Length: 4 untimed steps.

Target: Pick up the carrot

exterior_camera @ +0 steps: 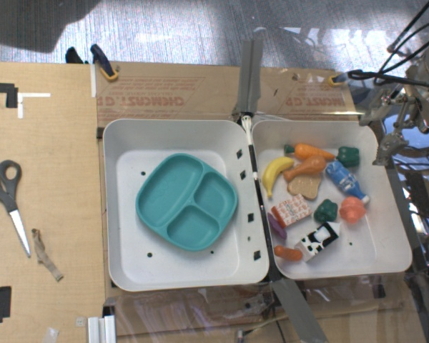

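End effector (415,109): at the far right edge, beyond the right bin (393,213); finger state cannot be told.
Carrot (316,151): in that bin's top, well left of it.

From my station, the only print I can make out is red lettering on the brown cardboard sheet (200,91) behind the two white bins. It lies upside down to the camera and I cannot read it with confidence. The small red-and-white printed box (291,210) carries markings too small to read.
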{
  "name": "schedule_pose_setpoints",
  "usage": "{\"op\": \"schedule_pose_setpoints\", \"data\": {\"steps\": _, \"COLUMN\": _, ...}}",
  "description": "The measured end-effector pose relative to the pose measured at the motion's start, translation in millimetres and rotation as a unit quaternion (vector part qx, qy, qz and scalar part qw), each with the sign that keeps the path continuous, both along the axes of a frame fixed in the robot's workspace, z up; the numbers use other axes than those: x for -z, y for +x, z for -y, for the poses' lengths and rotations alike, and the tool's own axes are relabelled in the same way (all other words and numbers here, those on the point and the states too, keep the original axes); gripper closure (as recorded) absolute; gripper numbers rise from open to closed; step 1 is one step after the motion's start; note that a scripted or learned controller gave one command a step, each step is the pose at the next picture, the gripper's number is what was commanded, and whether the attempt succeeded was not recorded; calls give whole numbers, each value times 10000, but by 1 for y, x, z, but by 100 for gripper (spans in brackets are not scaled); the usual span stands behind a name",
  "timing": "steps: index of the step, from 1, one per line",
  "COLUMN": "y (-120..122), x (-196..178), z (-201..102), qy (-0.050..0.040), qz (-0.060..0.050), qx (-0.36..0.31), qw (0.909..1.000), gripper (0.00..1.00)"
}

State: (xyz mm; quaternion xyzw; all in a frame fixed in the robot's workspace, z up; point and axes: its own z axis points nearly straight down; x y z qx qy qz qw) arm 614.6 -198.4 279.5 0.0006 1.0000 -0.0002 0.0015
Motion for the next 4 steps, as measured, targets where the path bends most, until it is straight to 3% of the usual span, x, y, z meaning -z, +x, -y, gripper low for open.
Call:
{"op": "schedule_pose_setpoints", "data": {"steps": 1, "y": 43, "x": 92, "z": -60, "qy": 3, "qz": 2, "qx": 812, "qw": 9967, "gripper": 0}}
{"op": "schedule_pose_setpoints", "data": {"steps": 2, "y": 24, "x": 186, "z": -104, "qy": 0, "qz": 4, "qx": 839, "qw": 9965, "gripper": 0}}
{"op": "schedule_pose_setpoints", "data": {"steps": 3, "y": 26, "x": 175, "z": -104, "qy": -11, "qz": 32, "qx": 823, "qw": 9966, "gripper": 100}}
{"op": "schedule_pose_setpoints", "data": {"steps": 4, "y": -36, "x": 87, "z": -166, "qy": 4, "qz": -6, "qx": -58, "qw": 10000, "gripper": 100}}
